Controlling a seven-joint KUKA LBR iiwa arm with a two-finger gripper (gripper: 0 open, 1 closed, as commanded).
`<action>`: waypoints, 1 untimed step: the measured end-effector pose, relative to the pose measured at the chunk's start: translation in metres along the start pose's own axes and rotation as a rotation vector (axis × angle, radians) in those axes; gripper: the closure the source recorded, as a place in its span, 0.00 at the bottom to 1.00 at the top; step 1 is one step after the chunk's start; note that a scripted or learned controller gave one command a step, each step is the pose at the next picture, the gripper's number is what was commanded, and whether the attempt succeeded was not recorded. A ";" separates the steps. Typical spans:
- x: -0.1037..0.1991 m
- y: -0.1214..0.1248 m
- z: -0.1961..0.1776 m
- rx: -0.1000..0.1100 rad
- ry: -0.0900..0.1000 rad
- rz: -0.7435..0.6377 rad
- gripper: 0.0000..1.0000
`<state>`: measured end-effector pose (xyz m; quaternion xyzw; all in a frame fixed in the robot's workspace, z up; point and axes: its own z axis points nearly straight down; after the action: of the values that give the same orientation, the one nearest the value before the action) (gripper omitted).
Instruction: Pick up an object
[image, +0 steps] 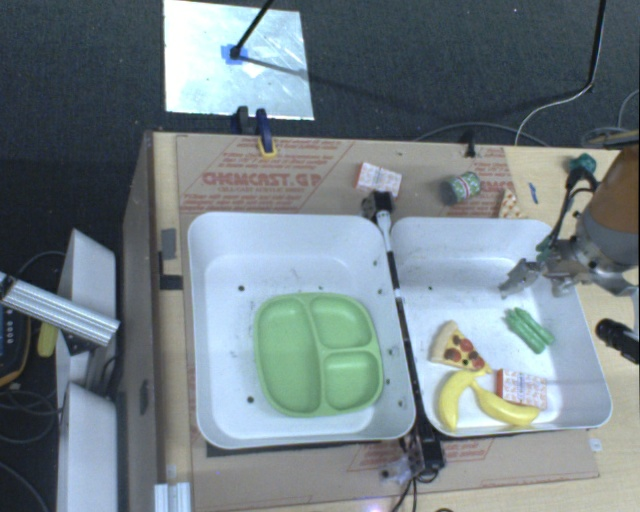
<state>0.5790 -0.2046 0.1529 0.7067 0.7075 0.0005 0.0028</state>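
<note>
Objects for picking lie in the right bin (470, 262): a green ridged piece (528, 329) towards the bin's right side, a pizza slice toy (456, 346) nearer the middle, a yellow banana (480, 400) curving along the front edge, and a small red-and-white patterned block (522, 386) resting against the banana's upper side. The pizza slice sits just above the banana's left end; the green piece lies well apart from both, up and to the right.

Just above the green piece, the gripper (535, 275) hangs over the bin's right rear part, its grey metal fingers spread apart with nothing between the jaws. The arm (612, 215) behind it comes in from the right, with a green-tipped cable fitting near its top.

In the left bin (230, 250) sits a light green divided plate (319, 353) with three compartments. Both bins rest on a cardboard-covered worktop (250, 180), which also bears a small white packet (379, 178) and a little green can (463, 187) behind the bins.
</note>
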 end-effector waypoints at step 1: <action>-0.002 -0.016 0.039 0.005 0.003 0.000 0.00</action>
<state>0.5630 -0.2064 0.1137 0.7068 0.7075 -0.0002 -0.0002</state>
